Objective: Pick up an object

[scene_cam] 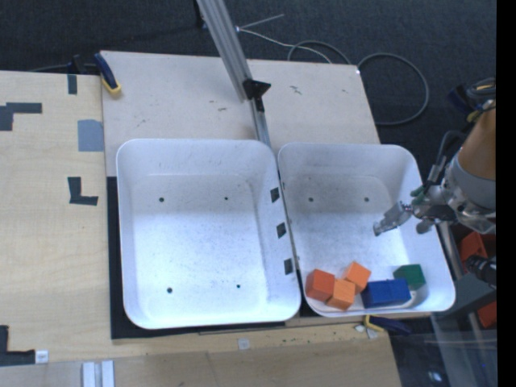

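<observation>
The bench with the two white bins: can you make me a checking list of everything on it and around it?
Surface: wooden bench with grey tape marks.
Job's things: orange blocks, blue block and green block crowd the right bin, at its near edge.
Clutter: blue-and-yellow clamp on the board.
Grippers: gripper hangs over the right bin, above the blocks, holding nothing.
Cables: thin cable loops on the dark floor.
Surroundings: slanted metal rail; left bin.

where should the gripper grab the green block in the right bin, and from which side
A guess: take the green block from straight above, across its left and right faces. It sits in the right bin's near corner with the blue block tight against its front-left, so a sideways approach looks blocked by the wall. The gripper is above and left of it.
</observation>
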You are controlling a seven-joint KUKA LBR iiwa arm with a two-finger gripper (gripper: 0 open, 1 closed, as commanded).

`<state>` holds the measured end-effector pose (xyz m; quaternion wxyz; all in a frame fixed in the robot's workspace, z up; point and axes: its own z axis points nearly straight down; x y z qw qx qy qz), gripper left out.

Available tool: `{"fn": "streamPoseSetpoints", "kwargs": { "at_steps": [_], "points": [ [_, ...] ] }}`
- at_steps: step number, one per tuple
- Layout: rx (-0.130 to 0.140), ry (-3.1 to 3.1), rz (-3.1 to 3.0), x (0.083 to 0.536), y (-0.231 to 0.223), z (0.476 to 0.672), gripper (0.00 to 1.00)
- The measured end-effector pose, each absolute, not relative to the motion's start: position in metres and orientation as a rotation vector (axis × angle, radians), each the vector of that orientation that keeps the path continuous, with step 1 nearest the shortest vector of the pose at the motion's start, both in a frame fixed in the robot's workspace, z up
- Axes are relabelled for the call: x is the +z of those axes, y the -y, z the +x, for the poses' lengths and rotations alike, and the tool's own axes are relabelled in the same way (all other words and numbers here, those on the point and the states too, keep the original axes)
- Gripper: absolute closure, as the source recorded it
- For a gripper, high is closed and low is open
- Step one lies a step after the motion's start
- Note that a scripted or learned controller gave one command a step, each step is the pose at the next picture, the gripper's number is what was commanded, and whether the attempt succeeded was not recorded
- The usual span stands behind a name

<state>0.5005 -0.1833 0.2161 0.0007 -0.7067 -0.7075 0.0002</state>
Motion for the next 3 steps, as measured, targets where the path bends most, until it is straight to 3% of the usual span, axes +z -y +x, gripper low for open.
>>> {"fn": "streamPoseSetpoints", "kwargs": {
  "at_steps": [2,3],
  "points": [
    [-0.001,2.227,-2.22,0.271,0.209,0.578,0.0],
    [0.004,2.226,-2.215,0.214,0.208,0.645,0.0]
  ]
}}
